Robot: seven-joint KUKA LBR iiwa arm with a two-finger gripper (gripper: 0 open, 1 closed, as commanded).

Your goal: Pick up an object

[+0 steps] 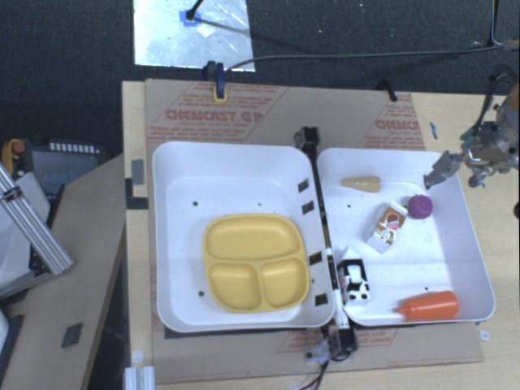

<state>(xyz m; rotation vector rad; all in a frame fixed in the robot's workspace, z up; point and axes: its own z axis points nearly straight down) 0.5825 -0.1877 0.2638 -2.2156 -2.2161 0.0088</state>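
Observation:
The right bin (455, 250) holds several objects. A tan cone-shaped piece (360, 184) lies near its far edge, with a purple ball (419, 206) and a small white and brown carton (387, 226) in the middle. A black and white toy (353, 283) sits at the near left corner, and an orange bottle (428, 305) lies along the near edge. My gripper (457, 174) hangs above the bin's far right corner, up and to the right of the purple ball. Its fingers are spread open with nothing between them.
The left bin (179, 218) holds a yellow divided plate (254, 261). A black divider strip (317, 218) runs between the bins. A cable and yellow clamp (219, 84) lie beyond the bins, and grey equipment (32, 226) stands off the bench's left side.

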